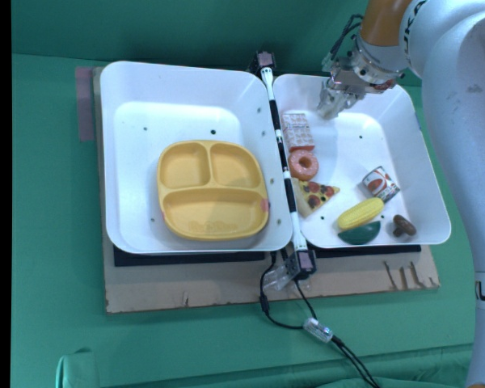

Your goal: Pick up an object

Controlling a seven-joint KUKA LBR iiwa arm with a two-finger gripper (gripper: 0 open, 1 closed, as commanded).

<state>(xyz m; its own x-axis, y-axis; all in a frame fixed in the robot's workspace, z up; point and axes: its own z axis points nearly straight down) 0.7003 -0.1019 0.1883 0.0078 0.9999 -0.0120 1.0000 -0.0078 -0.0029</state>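
we saw the gripper [330, 108] hanging over the far part of the right bin [404, 128], holding nothing; whether its fingers were spread we could not tell. the toys lay nearer in that bin: a waffle [297, 128], donut [303, 165], pizza [315, 194], can [379, 183], corn [360, 212]. a yellow plate [212, 190] sat in the left bin [145, 95].

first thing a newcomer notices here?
Probably the yellow divided plate, alone in the left bin. Next, the grey arm entering from the right, its tool at the right bin's far end. Small toy foods cluster in that bin, like the donut and corn.
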